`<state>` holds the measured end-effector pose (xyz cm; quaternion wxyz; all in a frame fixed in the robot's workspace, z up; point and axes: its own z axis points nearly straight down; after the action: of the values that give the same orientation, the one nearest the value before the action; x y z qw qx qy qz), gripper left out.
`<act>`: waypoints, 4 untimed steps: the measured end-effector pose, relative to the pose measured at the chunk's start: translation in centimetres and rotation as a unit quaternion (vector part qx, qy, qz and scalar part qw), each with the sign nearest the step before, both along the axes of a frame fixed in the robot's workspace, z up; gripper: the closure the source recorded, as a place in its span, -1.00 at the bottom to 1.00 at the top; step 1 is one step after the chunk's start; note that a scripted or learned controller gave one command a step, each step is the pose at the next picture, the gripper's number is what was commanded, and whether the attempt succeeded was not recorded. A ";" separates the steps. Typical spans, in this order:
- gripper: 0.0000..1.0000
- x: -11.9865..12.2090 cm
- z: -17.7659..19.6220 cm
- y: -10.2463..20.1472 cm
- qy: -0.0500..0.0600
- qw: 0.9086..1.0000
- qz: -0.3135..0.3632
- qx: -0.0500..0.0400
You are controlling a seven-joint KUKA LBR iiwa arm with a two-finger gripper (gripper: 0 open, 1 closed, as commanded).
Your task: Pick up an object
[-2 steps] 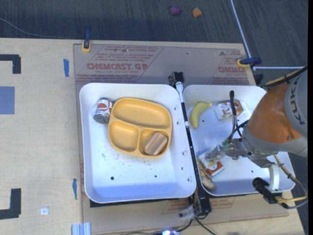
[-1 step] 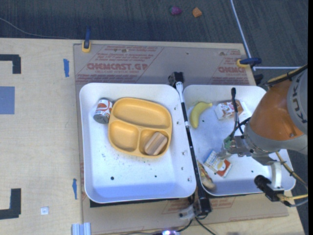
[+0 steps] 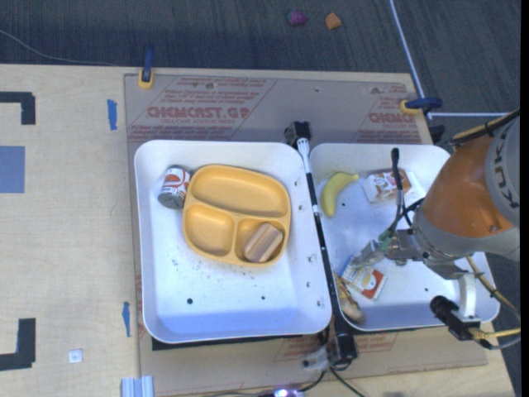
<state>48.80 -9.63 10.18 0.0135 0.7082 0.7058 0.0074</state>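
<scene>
My gripper [image 3: 374, 256] hangs low in the right bin [image 3: 413, 311], its tip just above a white and red snack packet [image 3: 369, 283] near the bin's front left. The arm's orange band [image 3: 467, 193] covers the bin's right side. A yellow banana [image 3: 335, 190] lies at the back left of this bin, with a second small packet [image 3: 382, 186] beside it. A small tan item [image 3: 350, 308] rests against the front left wall.
The left bin [image 3: 223, 314] holds a yellow divided plate [image 3: 235, 190] with a tan block [image 3: 263, 241] in its front right compartment, and a crushed can [image 3: 173, 187] beside the plate. Clamps [image 3: 421, 103] grip the board's back edge. A black cable [image 3: 397, 172] runs over the right bin.
</scene>
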 end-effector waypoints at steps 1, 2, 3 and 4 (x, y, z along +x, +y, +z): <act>-1.00 -0.3 -1.2 0.3 0.006 1.000 0.002 0.004; -1.00 -0.3 -1.2 0.3 0.005 1.000 0.001 0.003; -1.00 -0.3 -1.2 0.3 0.006 1.000 0.002 0.004; -1.00 -0.3 -1.2 0.4 0.005 1.000 0.001 0.002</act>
<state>48.50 -9.27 9.00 0.0079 0.7076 0.7066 0.0054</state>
